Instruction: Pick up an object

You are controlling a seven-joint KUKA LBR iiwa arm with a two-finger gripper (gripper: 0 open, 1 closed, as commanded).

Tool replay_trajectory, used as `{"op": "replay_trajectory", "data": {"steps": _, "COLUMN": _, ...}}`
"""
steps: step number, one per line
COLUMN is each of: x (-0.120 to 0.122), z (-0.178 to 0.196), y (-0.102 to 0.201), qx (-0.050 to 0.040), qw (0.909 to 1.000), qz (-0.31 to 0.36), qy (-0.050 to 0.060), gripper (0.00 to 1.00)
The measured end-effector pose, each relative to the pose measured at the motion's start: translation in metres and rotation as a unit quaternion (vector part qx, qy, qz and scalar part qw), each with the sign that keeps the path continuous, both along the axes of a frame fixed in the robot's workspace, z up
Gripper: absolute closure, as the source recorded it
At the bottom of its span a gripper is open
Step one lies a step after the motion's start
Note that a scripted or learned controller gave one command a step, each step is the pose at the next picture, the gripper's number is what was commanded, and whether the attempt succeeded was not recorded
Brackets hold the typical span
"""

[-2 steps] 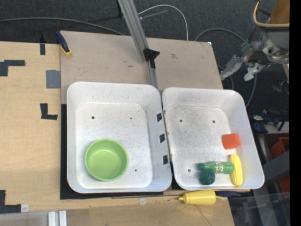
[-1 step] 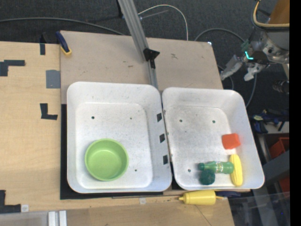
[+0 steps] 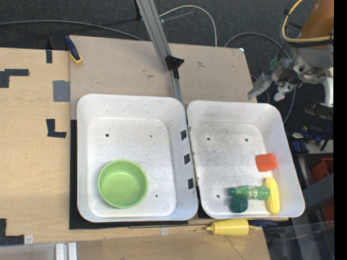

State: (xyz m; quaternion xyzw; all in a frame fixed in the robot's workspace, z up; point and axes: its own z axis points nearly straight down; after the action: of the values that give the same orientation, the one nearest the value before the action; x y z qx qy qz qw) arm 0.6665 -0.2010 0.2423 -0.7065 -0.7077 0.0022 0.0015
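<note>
a pale wooden worktop [image 3: 32, 161] fills the left side, marked with several dark tape pieces [image 3: 54, 128] and a grey square patch [image 3: 61, 90]. a tan board [image 3: 124, 69] lies across the upper middle, with a small blue and yellow clamp [image 3: 72, 49] at its left corner. behind it runs dark grey carpeted floor [image 3: 81, 7], crossed by thin pale cables [image 3: 192, 12]. a slanted grey metal post [image 3: 154, 28] rises from the board. light is even and soft.

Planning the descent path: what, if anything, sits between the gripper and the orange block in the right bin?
Nothing visible. The gripper hangs outside the right bin, past its far right corner. The orange block lies uncovered near the right wall, with bare floor between. The yellow banana and green bottle lie nearer the front.
</note>
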Motion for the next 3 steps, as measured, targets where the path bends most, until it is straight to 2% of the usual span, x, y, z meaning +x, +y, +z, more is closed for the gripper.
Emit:
{"op": "replay_trajectory", "data": {"steps": 2, "x": 0.000, "z": -0.123, "y": -0.002, "qx": 0.0006, "qw": 1.0000, "qz": 0.000, "qy": 0.002, "gripper": 0.00}}
{"op": "replay_trajectory", "data": {"steps": 3, "x": 0.002, "z": -0.108, "y": -0.003, "qx": -0.0011, "qw": 1.0000, "qz": 0.002, "qy": -0.002, "gripper": 1.00}}
